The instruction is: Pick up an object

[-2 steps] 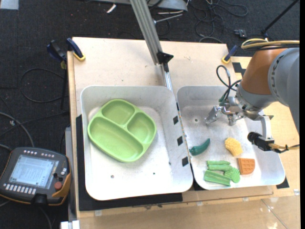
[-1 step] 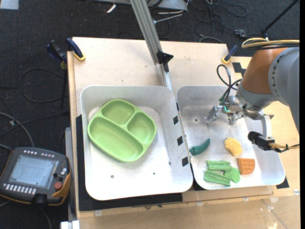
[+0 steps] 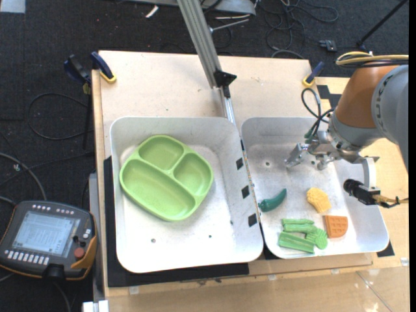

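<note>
I am hovering my end effector (image 3: 311, 156) over the right bin (image 3: 273, 142); cannot tell how its grip stands. Candidates are lying below: corn cob (image 3: 318, 200), dark green pepper (image 3: 273, 200), orange waffle (image 3: 336, 226), green beans (image 3: 302, 234). Risk: descending onto bare floor between them, or clipping the cob sideways.

I see my arm (image 3: 383, 103): grey rounded shell, broad orange band above the wrist. Black cables loop off the wrist. The gripper (image 3: 305, 155) is bare silvery metal with dark fittings.
</note>
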Controlling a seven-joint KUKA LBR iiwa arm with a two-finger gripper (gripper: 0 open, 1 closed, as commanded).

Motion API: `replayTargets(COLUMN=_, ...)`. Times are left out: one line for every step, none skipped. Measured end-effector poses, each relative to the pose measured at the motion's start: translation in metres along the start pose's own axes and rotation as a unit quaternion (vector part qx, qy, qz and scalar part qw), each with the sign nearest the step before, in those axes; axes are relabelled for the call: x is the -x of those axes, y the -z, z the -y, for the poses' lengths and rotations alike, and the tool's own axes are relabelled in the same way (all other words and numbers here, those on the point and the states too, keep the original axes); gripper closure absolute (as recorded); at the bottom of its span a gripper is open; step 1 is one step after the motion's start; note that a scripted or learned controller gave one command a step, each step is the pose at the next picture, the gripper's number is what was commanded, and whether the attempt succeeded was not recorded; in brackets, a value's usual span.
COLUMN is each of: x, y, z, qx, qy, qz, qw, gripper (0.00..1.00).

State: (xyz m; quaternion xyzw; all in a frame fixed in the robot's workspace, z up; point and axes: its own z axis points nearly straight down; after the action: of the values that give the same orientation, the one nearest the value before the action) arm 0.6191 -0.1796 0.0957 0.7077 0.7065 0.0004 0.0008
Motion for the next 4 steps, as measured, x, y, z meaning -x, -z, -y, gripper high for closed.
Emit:
replayTargets(x=-0.034, y=0.054, z=0.051, qx=-0.002, qy=0.001, qz=-0.001, qw=1.0, gripper=0.0)
replayTargets(x=-0.056, y=0.0, z=0.089, qx=0.001, qy=0.0, qz=0.0, qw=1.0, gripper=0.0)
replayTargets(x=-0.056, y=0.011, z=0.088, qx=0.001, qy=-0.001, qz=0.0, qw=1.0, gripper=1.0)
replayTargets(x=-0.121, y=0.105, z=0.019, qx=0.005, qy=0.006, qz=-0.001, qw=1.0, gripper=1.0)
